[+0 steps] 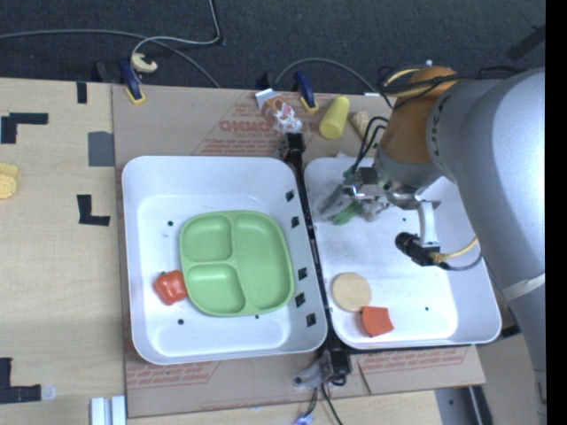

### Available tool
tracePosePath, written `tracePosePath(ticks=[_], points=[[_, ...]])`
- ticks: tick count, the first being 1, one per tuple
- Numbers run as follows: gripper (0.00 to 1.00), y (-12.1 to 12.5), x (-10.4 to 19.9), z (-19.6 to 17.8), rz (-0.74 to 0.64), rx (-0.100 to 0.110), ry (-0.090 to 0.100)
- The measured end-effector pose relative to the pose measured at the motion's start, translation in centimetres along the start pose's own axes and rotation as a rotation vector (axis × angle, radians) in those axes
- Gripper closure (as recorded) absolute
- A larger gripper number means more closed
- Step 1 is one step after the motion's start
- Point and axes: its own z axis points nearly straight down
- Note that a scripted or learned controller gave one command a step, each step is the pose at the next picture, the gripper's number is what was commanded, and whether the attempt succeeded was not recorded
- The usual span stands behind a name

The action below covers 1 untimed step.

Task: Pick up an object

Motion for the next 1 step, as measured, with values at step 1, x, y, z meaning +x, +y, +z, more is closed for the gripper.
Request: tracePosePath(ticks=[1], points=[[1.0, -0.03, 0.02, -0.93, -0.001, 0.001, 0.0]])
